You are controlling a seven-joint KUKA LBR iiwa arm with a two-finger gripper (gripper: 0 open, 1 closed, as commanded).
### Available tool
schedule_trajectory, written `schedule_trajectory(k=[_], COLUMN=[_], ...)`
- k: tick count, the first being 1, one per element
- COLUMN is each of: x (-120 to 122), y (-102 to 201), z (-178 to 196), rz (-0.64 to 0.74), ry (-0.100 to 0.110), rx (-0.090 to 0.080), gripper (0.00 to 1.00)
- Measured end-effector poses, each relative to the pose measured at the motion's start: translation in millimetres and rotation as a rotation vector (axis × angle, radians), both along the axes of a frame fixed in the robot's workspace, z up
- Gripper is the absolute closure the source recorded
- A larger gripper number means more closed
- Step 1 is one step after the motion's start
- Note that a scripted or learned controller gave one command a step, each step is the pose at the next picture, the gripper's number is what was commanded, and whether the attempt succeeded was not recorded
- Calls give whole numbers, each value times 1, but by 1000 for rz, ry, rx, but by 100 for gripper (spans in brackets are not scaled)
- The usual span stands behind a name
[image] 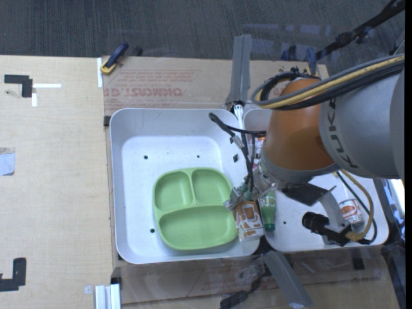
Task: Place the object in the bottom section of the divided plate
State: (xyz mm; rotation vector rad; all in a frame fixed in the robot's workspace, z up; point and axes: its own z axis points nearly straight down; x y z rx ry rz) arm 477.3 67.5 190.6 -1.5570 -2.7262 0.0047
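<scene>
Just off the green plate's (193, 208) right edge, at the lip of the left bin (122, 172), you see the gripper (246, 197) low over a small orange-and-white packet (247, 219). Whether it is clenched on the packet, you cannot tell. The packet looks light, thin and crinkly, likely slick; you'd best pinch it across its flat middle. The plate's large bottom section lies just beside the packet. A green tube (268, 212) sits beyond it.
</scene>
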Motion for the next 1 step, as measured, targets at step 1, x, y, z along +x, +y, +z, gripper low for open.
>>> schedule_trajectory(k=[1], x=[0], y=[0], z=[0], rz=[0], ry=[-1], rx=[0], gripper=[0])
